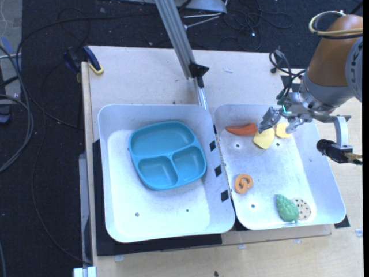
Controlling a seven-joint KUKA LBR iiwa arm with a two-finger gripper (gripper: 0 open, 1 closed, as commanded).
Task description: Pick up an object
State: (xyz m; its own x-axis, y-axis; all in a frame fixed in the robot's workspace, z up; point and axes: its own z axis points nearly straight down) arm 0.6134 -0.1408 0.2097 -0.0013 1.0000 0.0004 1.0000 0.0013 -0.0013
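My gripper (280, 122) hangs low over the far part of the right bin (323, 172), open, with its two fingers spread. A pale yellow piece (283, 131) lies just below and between the fingertips, not lifted. A second yellow piece (263, 138) sits right beside the left finger. An orange carrot-like piece (242, 130) lies to the left of them. Nearer the front are an orange pretzel (243, 183), a green lump (286, 208) and a speckled cookie (301, 208).
The left bin (115, 212) holds a blue three-compartment plate (167, 154). A slanted metal pole (179, 33) comes down to the bins' far junction. Black clips (219, 169) sit along the divide between the bins. A black fitting (331, 149) juts out at the right bin's edge.
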